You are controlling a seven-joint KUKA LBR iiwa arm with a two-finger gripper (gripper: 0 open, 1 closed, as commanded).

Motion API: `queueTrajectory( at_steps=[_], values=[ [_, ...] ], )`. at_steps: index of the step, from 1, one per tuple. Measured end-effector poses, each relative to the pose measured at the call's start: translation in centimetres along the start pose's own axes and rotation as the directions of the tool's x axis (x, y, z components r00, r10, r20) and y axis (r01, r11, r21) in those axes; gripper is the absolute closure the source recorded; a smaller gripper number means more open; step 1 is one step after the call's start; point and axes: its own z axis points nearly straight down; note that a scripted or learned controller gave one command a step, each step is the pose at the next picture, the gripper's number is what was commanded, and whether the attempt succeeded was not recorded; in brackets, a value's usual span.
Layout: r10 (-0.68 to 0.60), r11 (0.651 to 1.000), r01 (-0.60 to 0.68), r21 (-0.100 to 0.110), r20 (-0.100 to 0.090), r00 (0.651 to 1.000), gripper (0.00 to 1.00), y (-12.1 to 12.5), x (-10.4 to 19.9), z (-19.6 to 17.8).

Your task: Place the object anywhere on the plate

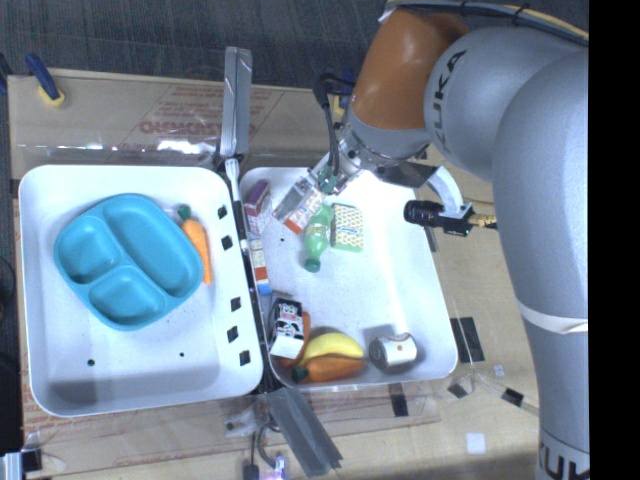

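The grey arm [500,118] fills the upper right of the frame, reaching over the right bin [425,298]. The left bin [60,368] bears a blue plate [128,258] with a carrot [197,245] touching its right edge. The gripper [308,196] hangs in the right bin's upper part, just above a green bottle [316,240]; whether its jaws are parted or grip anything cannot be told. A banana [333,346] lies at the bin's lower edge.

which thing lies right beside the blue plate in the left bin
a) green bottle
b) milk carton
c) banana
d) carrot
d: the carrot lies along the right rim of the blue plate in the left bin, while the banana, green bottle and milk carton are in the right bin.
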Motion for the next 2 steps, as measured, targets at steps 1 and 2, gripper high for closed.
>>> queueTrajectory(
  at_steps=[1,2],
  values=[
    [-0.264,0.965,0.264,0.002,-0.003,0.965,1.00,1.9,6.6,1.7],
    [-0.217,0.976,0.217,0.000,0.001,0.976,1.00,7.0,8.2,-4.2]
  ],
)
